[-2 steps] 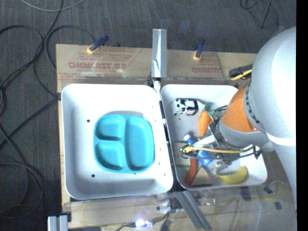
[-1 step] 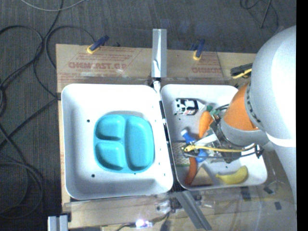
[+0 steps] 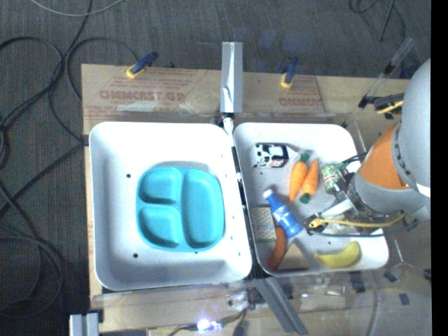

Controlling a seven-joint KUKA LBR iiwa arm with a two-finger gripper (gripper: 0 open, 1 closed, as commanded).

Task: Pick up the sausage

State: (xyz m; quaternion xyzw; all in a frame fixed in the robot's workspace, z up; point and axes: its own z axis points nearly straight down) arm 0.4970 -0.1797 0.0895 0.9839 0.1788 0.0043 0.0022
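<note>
Grey arm (image 3: pixel 413 152) leans over the right bin (image 3: pixel 350 135), apparently well above the sausage (image 3: pixel 279 248).

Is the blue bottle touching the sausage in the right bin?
Touching. The camera view shows the blue bottle's lower end lying across the sausage's upper end, no gap between them.

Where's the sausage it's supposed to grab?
In the camera view the sausage lies near the front edge of the right bin, partly under the blue bottle, with the banana to its right.
</note>
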